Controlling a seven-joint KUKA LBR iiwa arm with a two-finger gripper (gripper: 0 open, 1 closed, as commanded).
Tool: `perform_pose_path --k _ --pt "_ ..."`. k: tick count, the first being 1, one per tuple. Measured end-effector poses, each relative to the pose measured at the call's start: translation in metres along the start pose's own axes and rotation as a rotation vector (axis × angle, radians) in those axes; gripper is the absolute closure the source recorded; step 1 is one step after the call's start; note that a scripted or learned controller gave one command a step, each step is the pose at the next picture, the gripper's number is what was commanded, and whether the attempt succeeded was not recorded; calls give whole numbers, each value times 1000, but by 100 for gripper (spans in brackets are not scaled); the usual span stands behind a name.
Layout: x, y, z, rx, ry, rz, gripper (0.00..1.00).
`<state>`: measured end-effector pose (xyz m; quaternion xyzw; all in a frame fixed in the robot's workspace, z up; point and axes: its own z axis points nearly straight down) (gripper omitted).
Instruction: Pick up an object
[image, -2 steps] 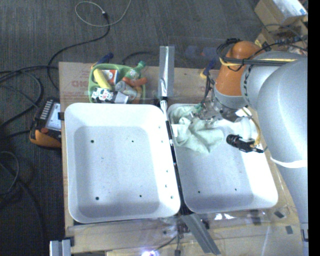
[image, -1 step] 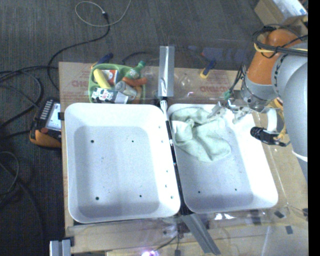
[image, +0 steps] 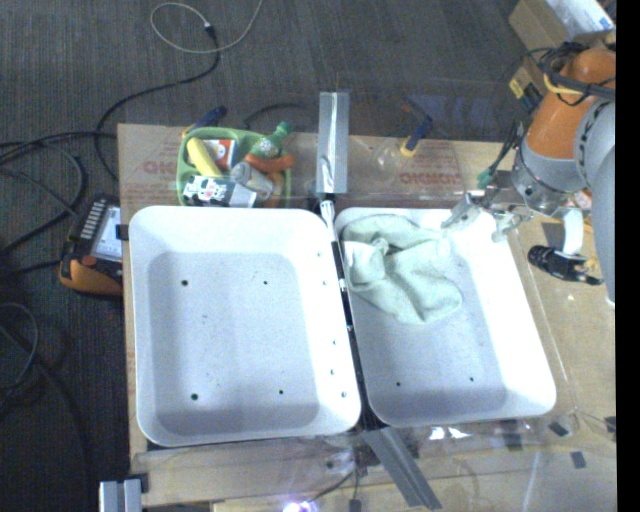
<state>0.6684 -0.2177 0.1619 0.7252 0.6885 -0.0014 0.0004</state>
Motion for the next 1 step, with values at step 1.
perform_pose_path --k 1 --pt "70 -20 69 -1 1 186 0"
